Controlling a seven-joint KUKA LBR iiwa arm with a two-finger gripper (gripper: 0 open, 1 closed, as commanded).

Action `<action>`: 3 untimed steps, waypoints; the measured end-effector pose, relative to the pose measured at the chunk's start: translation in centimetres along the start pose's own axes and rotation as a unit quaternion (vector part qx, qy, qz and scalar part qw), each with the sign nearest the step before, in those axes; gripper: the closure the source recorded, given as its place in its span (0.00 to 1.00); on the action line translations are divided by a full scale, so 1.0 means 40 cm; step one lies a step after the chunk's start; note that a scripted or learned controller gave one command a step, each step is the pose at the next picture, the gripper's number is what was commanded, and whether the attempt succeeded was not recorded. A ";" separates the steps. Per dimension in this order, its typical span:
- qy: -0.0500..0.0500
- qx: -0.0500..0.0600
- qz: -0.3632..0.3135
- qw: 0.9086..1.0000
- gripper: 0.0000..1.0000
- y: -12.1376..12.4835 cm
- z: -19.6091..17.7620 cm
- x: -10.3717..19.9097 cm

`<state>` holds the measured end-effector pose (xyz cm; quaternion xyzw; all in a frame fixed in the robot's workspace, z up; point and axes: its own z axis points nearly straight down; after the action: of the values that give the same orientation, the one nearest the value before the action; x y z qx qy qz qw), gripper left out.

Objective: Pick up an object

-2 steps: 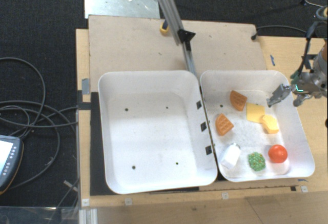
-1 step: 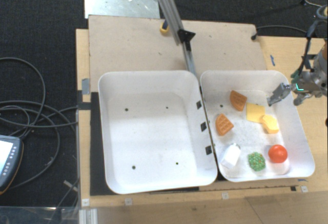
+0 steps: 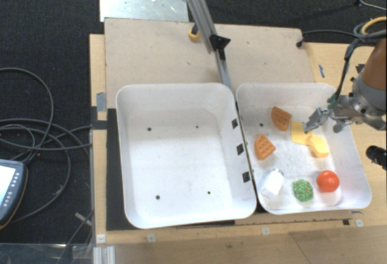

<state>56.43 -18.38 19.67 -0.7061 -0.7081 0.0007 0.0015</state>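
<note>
A: Report the hand position.
B: The hand (image 3: pixel 325 122) sits over the right bin (image 3: pixel 357 163), near its right wall, reaching in from the right. Its two fingers stand apart, with nothing between them.

A: What lies beneath it?
B: A yellow block (image 3: pixel 318 145) lies just below the fingertips, its long axis running roughly from upper left to lower right. A flat yellow piece (image 3: pixel 298 133) touches its upper-left side. Contact between hand and block cannot be determined.

A: List the other contents of the right bin.
B: An orange waffle (image 3: pixel 280 118) lies toward the back, tilted. A second waffle (image 3: pixel 264 147) lies near the bin's left wall, its pointed end toward the back. Along the front: a white item (image 3: pixel 273 183), a green ball (image 3: pixel 303 190) and a red ball (image 3: pixel 328 181), set side by side, left to right.

A: And the left bin?
B: The left bin (image 3: pixel 130 136) sits beside the right one on the tabletop (image 3: pixel 151 51), walls touching.
</note>
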 end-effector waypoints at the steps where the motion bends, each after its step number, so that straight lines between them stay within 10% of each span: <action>1: 0.000 0.000 0.001 1.000 0.00 -0.011 0.122 -0.022; 2: -0.003 -0.007 0.000 1.000 0.00 -0.002 0.240 -0.024; 3: -0.003 -0.010 0.000 1.000 1.00 0.003 0.205 -0.024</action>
<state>56.54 -19.33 11.48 -0.7059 -0.7083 -0.0043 -0.0076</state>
